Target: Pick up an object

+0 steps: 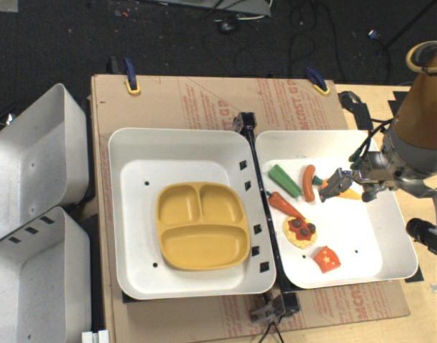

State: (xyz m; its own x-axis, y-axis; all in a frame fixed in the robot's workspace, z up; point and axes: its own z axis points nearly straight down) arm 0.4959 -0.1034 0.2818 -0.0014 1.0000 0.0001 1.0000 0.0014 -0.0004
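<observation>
A brown board table (190,95) is seen on a dark, cable-strewn floor (61,34), with 2 clamps at its far edge, a blue-yellow one (131,77) and another (318,81). 2 shallow white bins are set side by side on it. The left bin (129,191) holds 1 yellow divided plate (202,225). The right bin (375,256) holds toy food: 1 green stick (283,180), 1 red sausage (308,182), 1 orange carrot-like piece (284,205), 1 small pizza with dark toppings (300,231), and 1 red wedge (326,259) near the front. 2 spare white bins (33,156) are stacked off the table at the left. The arm (418,127) is reached in from the right, and the end effector (331,186) is lowered over the right bin just right of the sausage; a yellow-orange piece (351,192) shows just beside it. Whether the fingers are spread or pressed together cannot be told.
</observation>
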